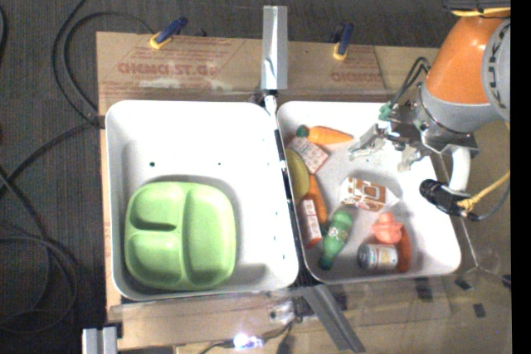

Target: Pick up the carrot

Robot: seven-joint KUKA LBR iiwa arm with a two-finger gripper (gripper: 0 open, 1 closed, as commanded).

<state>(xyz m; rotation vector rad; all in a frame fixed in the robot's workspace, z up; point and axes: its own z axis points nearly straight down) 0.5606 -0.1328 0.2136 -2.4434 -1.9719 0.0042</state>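
Carrot (329,134) lies at the far end of the right bin (448,257), beside a banana (297,172). The arm (473,70) leans in from the right, claw (383,143) spread and holding nothing, just right of the carrot's tip.

Robot lab setup: cardboard sheet (199,66) clamped to bench with blue-yellow clips (168,32), two white bins (116,124) of toy groceries, loose cables (70,21) across grey carpet (50,261), orange-grey arm (469,66).
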